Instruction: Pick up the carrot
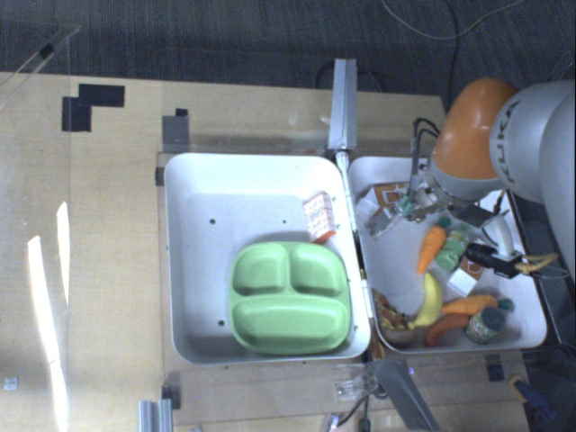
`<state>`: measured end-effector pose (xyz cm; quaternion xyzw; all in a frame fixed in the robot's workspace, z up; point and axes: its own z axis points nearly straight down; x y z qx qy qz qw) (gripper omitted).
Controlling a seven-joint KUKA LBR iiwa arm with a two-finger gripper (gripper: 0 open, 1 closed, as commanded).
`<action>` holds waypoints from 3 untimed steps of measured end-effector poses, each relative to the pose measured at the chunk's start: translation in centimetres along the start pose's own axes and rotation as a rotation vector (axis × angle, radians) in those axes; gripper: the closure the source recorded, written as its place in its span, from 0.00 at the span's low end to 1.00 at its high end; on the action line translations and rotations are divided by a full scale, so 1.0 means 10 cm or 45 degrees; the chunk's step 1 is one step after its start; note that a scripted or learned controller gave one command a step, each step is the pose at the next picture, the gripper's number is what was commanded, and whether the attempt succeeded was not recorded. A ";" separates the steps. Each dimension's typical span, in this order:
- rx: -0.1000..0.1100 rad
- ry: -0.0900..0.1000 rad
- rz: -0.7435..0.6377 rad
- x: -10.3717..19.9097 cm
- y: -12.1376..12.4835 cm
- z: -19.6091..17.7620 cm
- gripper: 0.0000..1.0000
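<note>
While the gripper point(407, 207) hovers just above the carrot point(430, 249), which lies beside the banana point(430, 300) in the right bin point(387, 180), jaw state cannot be told; lifting remains undone

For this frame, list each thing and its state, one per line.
Carrot: lying in the right bin, not lifted.
Second carrot: lying near the bin's front.
Banana: lying flat.
Green tray: upright in the left bin.
Gripper: low over the right bin's back.
</note>
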<state>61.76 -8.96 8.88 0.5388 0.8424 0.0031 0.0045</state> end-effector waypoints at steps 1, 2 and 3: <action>0.000 -0.004 -0.311 -0.17 -0.77 -0.02 0.00; -0.011 -0.007 -0.311 -0.16 -0.73 -0.14 1.00; 0.004 0.003 -0.259 1.12 -0.70 -0.98 1.00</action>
